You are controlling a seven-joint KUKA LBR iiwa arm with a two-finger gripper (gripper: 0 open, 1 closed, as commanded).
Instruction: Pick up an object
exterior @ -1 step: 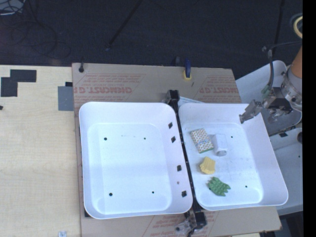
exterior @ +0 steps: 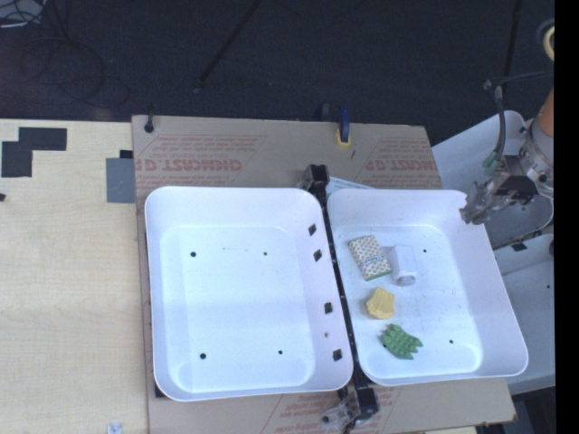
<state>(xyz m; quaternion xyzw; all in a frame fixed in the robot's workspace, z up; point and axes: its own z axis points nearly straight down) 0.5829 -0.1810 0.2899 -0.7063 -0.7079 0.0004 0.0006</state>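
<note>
Arm's gripper sits at far right, just past the upper right corner of the right bin, well apart from anything to grab. Whether it's open or closed: can't tell, too small and blurred. Nothing seen in its grasp

Right bin holds four things, all clustered nr its left side, close to the divide btwn bins:
- patterned packet, flat, uppermost of the lot
- small grey cylinder, just beside the packet on its right, maybe touching – can't tell
- yellow lump, below the packet, apart from it
- green leafy piece, lowest, near the yellow lump but not touching

Left bin – bare white floor w/ a few dark dots

Step in hand, by my reading: approach not yet begun; arm is parked off the bin edge, no target picked

Next move calls for: swing in leftward over the bin, settle above one item, drop straight down. Yellow lump or green piece look the easier picks – each stands clear of neighbours. Packet + cylinder sit tight together, so a grab there risks nudging one while closing on the other. Flat packet also gives little to pinch
</note>
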